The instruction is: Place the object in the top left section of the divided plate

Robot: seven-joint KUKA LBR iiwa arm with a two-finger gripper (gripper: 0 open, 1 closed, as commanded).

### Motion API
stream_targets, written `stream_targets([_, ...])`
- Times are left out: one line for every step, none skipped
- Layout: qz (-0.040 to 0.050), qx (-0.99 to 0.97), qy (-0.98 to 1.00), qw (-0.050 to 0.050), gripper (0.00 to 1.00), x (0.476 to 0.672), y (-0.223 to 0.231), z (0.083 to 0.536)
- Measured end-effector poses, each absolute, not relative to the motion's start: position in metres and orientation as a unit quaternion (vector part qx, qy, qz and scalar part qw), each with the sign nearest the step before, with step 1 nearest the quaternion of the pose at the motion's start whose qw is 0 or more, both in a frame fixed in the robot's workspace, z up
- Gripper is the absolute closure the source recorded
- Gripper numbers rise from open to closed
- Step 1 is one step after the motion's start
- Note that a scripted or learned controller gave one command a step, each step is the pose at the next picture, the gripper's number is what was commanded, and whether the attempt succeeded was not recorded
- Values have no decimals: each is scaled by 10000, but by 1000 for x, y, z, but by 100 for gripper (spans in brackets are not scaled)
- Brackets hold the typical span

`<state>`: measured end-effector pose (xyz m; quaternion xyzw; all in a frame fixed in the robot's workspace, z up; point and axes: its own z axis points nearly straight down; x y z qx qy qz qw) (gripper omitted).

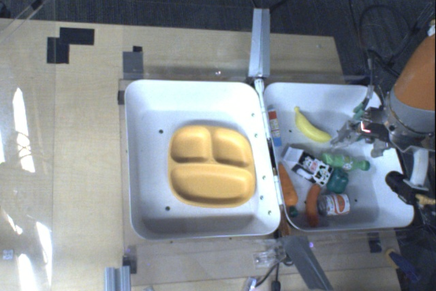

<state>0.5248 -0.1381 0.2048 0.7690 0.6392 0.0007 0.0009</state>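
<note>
The yellow three-section plastic plate [211,165] waits in the left white bin [139,146] — top left section bare. Rightward, I'd pick the yellow banana [311,126], lying clear of the clutter. Claw [361,129] hovers just beside it — apart or together, I cannot tell.

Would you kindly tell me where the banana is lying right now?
The banana lies in the right bin, toward its upper left, above the small black-and-white box and just left of the claw.

arm [417,88]: grey body | orange band above wrist | metal wrist hardware, small red light | black cables
</note>
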Motion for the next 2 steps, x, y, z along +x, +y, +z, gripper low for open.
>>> stream_targets([21, 7675, 6410, 24, 100, 526, -137, 216])
stream_targets([18, 7163, 6978, 27, 100, 577, -106, 291])
